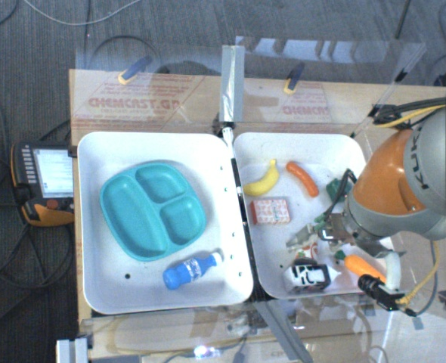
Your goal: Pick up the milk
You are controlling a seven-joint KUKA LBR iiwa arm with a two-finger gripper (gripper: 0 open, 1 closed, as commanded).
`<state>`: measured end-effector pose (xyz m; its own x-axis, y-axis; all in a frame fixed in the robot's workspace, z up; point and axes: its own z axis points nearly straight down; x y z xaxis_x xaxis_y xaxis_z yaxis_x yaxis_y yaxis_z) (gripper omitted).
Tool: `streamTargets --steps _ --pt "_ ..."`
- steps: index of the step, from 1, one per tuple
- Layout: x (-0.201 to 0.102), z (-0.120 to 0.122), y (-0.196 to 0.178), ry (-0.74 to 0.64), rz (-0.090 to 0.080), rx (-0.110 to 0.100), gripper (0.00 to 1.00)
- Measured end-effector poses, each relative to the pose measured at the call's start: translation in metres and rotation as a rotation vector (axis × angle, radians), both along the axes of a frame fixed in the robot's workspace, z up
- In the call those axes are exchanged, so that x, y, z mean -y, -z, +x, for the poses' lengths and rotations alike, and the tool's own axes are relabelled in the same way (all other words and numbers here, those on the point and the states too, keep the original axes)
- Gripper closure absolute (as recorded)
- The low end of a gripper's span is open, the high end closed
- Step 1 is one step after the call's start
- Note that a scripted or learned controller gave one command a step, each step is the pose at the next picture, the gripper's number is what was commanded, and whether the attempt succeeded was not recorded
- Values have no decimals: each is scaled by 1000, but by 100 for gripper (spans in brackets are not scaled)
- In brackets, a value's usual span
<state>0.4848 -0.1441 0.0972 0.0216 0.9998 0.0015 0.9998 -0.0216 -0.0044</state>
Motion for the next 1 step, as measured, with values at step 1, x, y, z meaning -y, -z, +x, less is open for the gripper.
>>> streamTargets --steps 1 --pt "-43 2 8 -91 -12 17 0"
